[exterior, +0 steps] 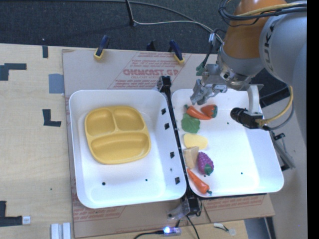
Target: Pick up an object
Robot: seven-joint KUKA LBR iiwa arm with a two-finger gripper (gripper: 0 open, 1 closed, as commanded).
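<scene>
Toy foods line the left side of the right bin [249, 148]: a carrot [198, 114] and a red pepper [210, 110] at the far end, a green leafy piece [190, 124], a yellow piece [196, 141], a tan wedge [191, 158], purple grapes [205, 163] and a second carrot [198, 181] at the near end. My gripper [200, 97] hangs just above the far carrot and the red pepper, close to them, with nothing seen between its fingers.
The left bin [84, 183] holds a yellow divided plate [117, 133]. A black divider clip row [172, 138] runs between the bins. Blue and yellow clamps [101, 48] hold the cardboard at the back. Cables trail near the wrist [259, 121].
</scene>
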